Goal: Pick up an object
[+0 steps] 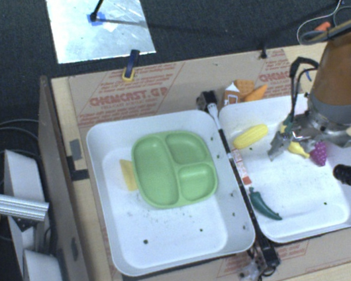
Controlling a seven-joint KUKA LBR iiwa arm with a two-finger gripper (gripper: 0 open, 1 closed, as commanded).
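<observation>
Hand [288,141] low over right bin [297,219], fingers apart beside a yellow toy [297,148] and purple grapes [318,153]. Corn cob [250,136] and green pepper [263,203] nearby. Green divided plate [174,168] in left bin [129,239].

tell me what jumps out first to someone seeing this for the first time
The green divided plate dominates the left bin, with a yellow piece tucked at its left edge. In the right bin, the grey arm with the orange band brings its gripper down among toy foods: a corn cob, purple grapes and a dark green pepper near the divider.
</observation>
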